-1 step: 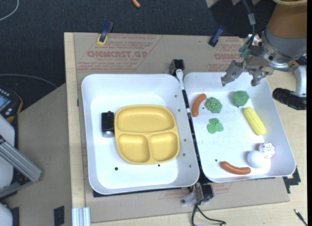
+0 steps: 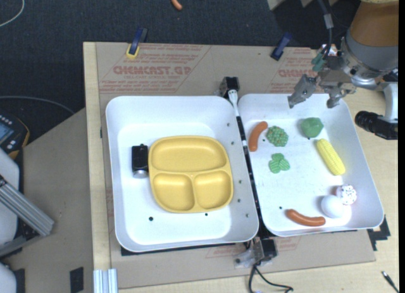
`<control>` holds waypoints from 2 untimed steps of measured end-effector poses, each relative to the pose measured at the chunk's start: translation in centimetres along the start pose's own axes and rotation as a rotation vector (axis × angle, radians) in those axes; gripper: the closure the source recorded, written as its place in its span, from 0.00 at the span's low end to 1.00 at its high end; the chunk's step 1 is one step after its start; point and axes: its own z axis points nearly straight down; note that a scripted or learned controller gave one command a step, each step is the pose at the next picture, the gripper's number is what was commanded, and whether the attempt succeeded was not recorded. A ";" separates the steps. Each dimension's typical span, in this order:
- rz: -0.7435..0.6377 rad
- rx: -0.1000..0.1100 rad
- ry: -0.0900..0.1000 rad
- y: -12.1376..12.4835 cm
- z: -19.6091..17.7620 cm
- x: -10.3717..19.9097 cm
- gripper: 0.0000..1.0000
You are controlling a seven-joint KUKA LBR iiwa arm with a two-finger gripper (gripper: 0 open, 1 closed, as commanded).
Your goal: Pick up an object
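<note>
Fingers (image 2: 297, 100) spread wide, nothing between them; gripper (image 2: 314, 99) hanging above the far edge of the right bin (image 2: 364, 178), open and pointing down. Nearest beneath and just toward the camera: a green leafy piece (image 2: 311, 127), with a yellow corn cob (image 2: 330, 156) just beside it. Further left, a broccoli floret (image 2: 276, 136) touching or nearly touching an orange sausage (image 2: 256, 135) close to the bin's left wall; a smaller broccoli floret (image 2: 278, 163) below that. Along the near edge, a second sausage (image 2: 305, 218) beside a white egg (image 2: 333, 206) and a small speckled white piece (image 2: 347, 193).

Likely toy food, so probably light, stiff plastic, hard to damage. Smooth and rounded though, so prone to squirting out of a pinch or rolling. Corn cob judged the best candidate: well apart from the walls, long and fairly straight, best taken across its narrow middle. Egg probably the slipperiest. Sausage by the wall awkward for finger clearance.

Left bin (image 2: 120, 159) bearing a yellow divided tray (image 2: 190, 173) and a small black block (image 2: 139, 159).
</note>
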 end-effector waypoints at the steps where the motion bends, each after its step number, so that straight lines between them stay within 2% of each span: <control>1: -0.002 0.006 0.001 0.8 5.5 0.6 0.00; 2: -0.001 0.006 0.001 1.6 11.4 0.7 0.00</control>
